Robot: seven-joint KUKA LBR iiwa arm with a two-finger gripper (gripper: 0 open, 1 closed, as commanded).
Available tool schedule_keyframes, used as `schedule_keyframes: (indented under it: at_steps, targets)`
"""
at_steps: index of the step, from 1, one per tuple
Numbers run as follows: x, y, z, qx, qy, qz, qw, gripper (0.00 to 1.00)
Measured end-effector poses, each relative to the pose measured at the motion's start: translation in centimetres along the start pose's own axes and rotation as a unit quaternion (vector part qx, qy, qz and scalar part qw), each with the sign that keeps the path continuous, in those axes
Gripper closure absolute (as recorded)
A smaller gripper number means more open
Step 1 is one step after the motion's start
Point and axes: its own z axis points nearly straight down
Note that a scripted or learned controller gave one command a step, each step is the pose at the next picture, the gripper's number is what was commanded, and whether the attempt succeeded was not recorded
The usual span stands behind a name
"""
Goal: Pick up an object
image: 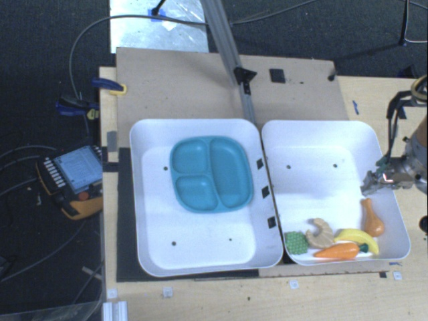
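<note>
- The toy food sits in the front corner of the right bin (314,139), all in a small heap.
- There is an orange toy carrot (336,251), a yellow toy banana (359,238), a green toy broccoli (295,242), a tan toy piece (322,232) and an orange-brown toy drumstick (372,220).
- The drumstick lies a bit apart from the rest, so I think it is the easy one to pick.
- These toys look light, hard and smooth, so they may slip. Grab the drumstick across its fat end.
- The tool (382,178) is at the right rim of the bin, just above the drumstick. I cannot tell if it is wide or narrow.
- The left bin (200,246) has a blue plate (211,174) with three parts.
- Both bins rest on the desk (180,79).
</note>
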Motion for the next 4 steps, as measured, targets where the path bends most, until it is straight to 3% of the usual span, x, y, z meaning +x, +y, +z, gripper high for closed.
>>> schedule_keyframes:
  at_steps: [2,4]
  targets:
    - [9.7,2.3,0.6,0.001,0.002,-0.003,1.0000,1.00]
    - [20.1,3.9,-1.2,0.002,0.002,-0.003,1.0000,1.00]
